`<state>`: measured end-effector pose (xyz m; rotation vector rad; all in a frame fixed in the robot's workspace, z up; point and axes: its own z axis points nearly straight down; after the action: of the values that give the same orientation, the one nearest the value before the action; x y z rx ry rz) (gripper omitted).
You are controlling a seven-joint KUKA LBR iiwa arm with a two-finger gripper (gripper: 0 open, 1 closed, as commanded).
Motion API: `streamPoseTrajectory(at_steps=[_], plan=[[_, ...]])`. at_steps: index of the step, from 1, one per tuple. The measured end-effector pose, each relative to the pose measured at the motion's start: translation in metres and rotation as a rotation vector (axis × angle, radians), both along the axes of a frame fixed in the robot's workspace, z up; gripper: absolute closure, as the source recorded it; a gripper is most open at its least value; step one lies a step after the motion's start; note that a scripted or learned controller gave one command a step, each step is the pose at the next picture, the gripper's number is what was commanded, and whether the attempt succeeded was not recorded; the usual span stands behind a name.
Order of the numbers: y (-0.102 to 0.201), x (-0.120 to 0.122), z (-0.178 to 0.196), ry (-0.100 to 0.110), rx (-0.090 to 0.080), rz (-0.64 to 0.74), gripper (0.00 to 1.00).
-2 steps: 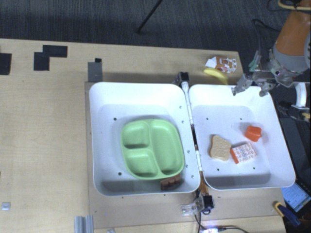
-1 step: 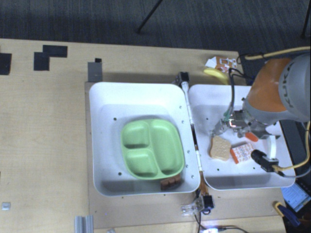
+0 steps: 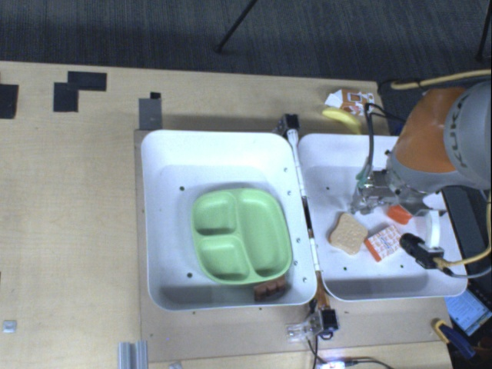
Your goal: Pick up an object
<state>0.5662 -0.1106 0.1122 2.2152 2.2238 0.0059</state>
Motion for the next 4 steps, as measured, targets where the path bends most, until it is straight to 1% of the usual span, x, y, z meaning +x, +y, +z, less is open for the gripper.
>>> streamPoseTrajectory(at_steps=[1,2,3,4], plan=[[0.0,0.0,0.0,0.0,0.0,0.0,0.0],[0.027,-0.034,-0.025,-0.003,-0.002,-0.003,0.0],[0.028,-0.032,-0.014,-0.008,-0.002,-0.001,1.0],[0.101,-0.079,0.072,0.002,0.001,0.001,1.0]])
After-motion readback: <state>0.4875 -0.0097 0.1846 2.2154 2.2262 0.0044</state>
